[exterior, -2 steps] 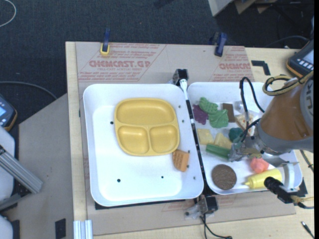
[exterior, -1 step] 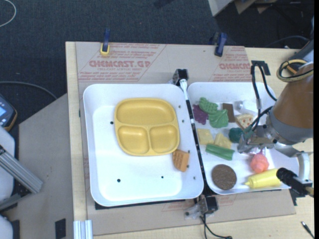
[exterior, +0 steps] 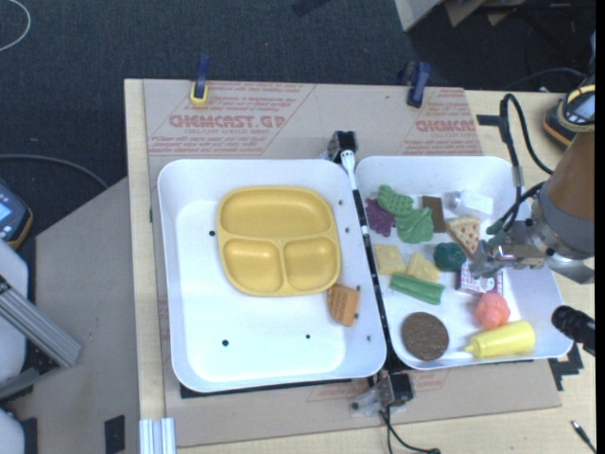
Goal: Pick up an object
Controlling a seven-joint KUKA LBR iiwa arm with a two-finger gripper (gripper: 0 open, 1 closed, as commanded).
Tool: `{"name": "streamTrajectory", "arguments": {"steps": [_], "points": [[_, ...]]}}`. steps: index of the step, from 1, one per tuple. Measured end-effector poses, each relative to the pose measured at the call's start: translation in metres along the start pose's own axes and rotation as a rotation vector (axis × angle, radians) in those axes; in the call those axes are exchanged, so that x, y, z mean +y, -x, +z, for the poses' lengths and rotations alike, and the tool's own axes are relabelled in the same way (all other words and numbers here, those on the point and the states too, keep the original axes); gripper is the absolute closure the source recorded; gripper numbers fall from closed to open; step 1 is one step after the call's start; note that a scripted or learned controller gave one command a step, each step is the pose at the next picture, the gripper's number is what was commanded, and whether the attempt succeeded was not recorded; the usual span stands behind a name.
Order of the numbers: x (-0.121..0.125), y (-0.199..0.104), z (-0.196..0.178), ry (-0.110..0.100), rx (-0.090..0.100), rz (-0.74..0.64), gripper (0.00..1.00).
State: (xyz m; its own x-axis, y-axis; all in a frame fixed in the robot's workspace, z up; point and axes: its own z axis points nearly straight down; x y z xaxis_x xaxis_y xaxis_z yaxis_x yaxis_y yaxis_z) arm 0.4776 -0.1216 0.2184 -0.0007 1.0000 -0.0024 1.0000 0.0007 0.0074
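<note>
My gripper (exterior: 484,261) hangs low over the right bin (exterior: 529,180), near its right side, with the grey arm and orange band coming in from the right. Just under it lies a small red-and-white packet (exterior: 470,279). Close around it are a teal piece (exterior: 449,254), a tan cracker wedge (exterior: 463,232) and a pink-red ball (exterior: 491,309). Further left in the same bin lie a green cucumber (exterior: 417,288), yellow cheese pieces (exterior: 388,258), purple grapes (exterior: 379,218) and green leafy pieces (exterior: 414,223). Nothing shows between the fingers.
A brown round cookie (exterior: 424,335) and a yellow bottle (exterior: 501,340) sit at the right bin's front. The left bin (exterior: 189,282) holds a yellow divided tray (exterior: 279,239) and an orange waffle piece (exterior: 343,304). A black cable runs between the bins.
</note>
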Motion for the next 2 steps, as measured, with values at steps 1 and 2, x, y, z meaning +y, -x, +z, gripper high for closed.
{"name": "streamTrajectory", "arguments": {"steps": [1, 2], "points": [[0.001, 0.000, -0.007, -0.004, 0.001, 0.000, 1.00], [0.060, -0.018, -0.003, -0.001, 0.001, -0.004, 1.00]]}}
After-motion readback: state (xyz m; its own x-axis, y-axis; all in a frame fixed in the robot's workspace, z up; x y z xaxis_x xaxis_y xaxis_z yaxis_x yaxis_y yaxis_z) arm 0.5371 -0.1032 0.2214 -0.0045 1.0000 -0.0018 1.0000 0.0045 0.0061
